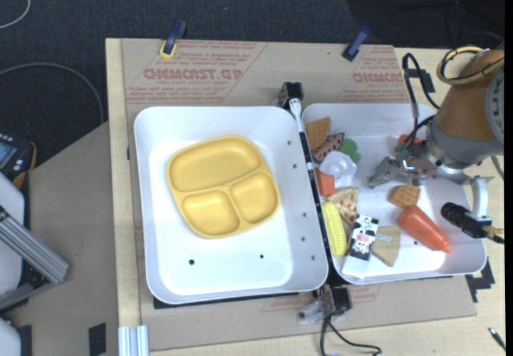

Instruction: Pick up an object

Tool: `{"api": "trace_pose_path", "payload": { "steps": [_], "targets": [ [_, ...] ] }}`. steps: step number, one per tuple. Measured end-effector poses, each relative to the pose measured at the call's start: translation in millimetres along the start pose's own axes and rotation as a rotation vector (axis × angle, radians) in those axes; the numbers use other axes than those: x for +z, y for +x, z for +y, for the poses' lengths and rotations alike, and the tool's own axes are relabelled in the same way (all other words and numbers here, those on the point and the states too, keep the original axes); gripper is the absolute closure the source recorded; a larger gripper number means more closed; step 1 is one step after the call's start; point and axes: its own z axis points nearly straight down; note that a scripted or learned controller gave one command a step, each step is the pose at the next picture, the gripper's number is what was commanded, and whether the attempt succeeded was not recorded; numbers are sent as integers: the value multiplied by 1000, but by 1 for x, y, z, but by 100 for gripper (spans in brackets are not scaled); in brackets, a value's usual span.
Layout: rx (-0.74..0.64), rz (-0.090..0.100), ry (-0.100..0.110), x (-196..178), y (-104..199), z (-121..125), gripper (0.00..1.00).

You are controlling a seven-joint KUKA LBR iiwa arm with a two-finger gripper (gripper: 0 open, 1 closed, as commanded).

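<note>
The right bin holds several toy foods: an orange carrot, a yellow corn cob, a pizza slice, a black-and-white cow-patterned item, a brown bread roll, a watermelon slice and a white cup. My gripper hangs low over the middle of this bin, just above and left of the bread roll. Its grey fingers point left and stand open, with nothing between them.
A yellow divided plate lies in the left bin. A tan wedge sits by the cow item, and a toast piece lies at the back left of the right bin. Black cables loop behind the arm.
</note>
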Motion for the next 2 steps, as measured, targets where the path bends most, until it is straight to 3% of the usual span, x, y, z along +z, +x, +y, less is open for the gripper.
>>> {"api": "trace_pose_path", "payload": {
  "steps": [1,2],
  "targets": [
    [1,-2,-6,-13,-1,1,100],
    [0,-5,-11,-73,-6,9,100]
  ]
}}
